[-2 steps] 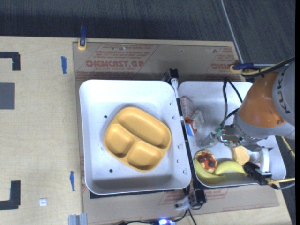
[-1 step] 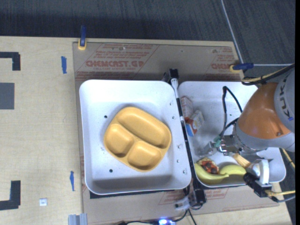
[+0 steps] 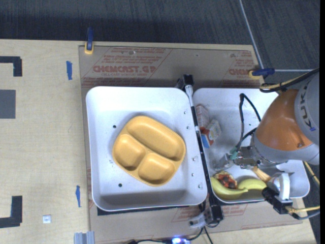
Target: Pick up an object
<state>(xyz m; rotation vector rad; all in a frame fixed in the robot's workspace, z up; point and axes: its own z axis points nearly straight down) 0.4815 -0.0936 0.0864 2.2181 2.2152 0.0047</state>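
Arm [image 3: 287, 126] reaches into right bin [image 3: 228, 98]; gripper [image 3: 234, 159] sits low just above banana [image 3: 238, 187] at bin's front edge. Can't tell how the gripper stands or whether it holds anything. Clear wrapper [image 3: 208, 126] near bin divider. Left bin [image 3: 101, 116] holds yellow divided tray [image 3: 148, 150].

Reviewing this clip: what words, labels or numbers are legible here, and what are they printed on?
"CHEMCAST GP", faint red, blurred, my best reading: cardboard sheet under the bins.
Red print at the cardboard's right end: too blurred to read.
"KU", black letters cut off by the frame: robot arm.
Crumpled wrapper in the right bin: print unreadable.
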